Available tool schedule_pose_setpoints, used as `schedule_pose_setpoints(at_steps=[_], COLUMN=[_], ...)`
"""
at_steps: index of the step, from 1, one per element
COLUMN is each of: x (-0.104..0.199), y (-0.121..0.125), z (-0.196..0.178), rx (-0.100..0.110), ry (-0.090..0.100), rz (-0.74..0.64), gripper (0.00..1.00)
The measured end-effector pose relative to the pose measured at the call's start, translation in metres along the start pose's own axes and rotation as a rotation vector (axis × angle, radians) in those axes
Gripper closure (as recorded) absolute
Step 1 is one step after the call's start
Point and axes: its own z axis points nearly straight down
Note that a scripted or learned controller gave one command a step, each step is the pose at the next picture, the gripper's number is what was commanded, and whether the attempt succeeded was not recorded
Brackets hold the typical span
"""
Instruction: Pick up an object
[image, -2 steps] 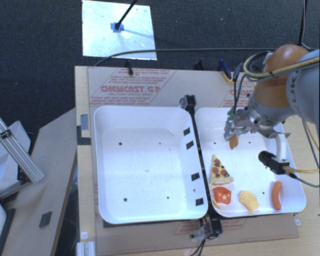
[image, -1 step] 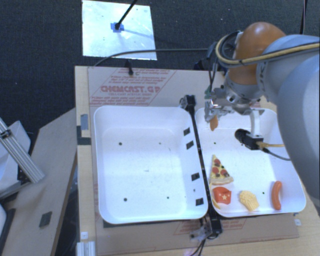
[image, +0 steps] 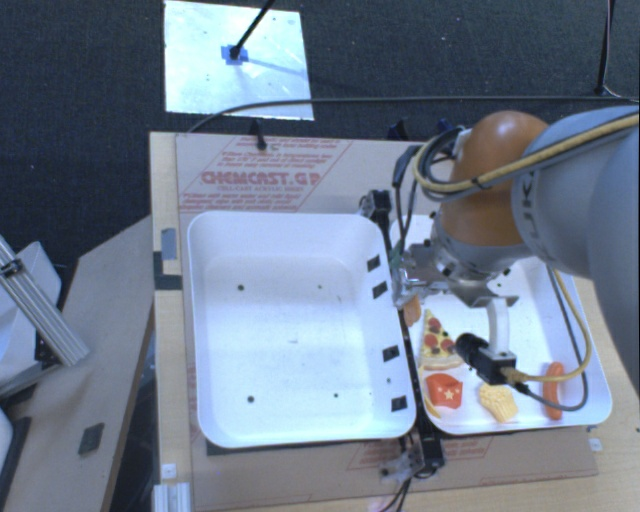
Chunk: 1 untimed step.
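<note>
Seen from above at a slant: two shallow white bins side by side on a tan worktop (image: 105, 300). Beneath the bins, a brown paper-faced sheet (image: 330, 165) printed in red with "CHEMCAST GP"; smaller red lines under it too small to read. More red print on the sheet's front edge, mostly hidden.

In the left bin (image: 200, 300), nothing but a few small dark dots on the white floor. Along the seam between the two bins, a row of black clips (image: 380, 290).

Over the right bin (image: 592, 405), a grey arm (image: 585, 190) with an orange band, reaching in from the right. End effector (image: 450, 288) low over the back half of that bin, just above the toys; whether clenched or released, impossible to tell, and no toy visibly held.

Toy food along the right bin's front:
- a pizza slice (image: 436, 342), nearest the seam
- a red block (image: 445, 390), just in front of the pizza slice
- a yellow corn cob (image: 497, 402), beside the red block
- an orange-red sausage (image: 552, 390), farthest right, lengthwise towards the front rim

Behind the bins, on dark carpet, a shiny silver square (image: 235, 60) with a small blue mark.
</note>
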Motion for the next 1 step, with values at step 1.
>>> schedule_pose_setpoints(at_steps=[1], x=[-0.0035], y=[0.0043], z=[0.0002], rx=[-0.006], ry=[-0.003], rz=[0.005], gripper=[0.0])
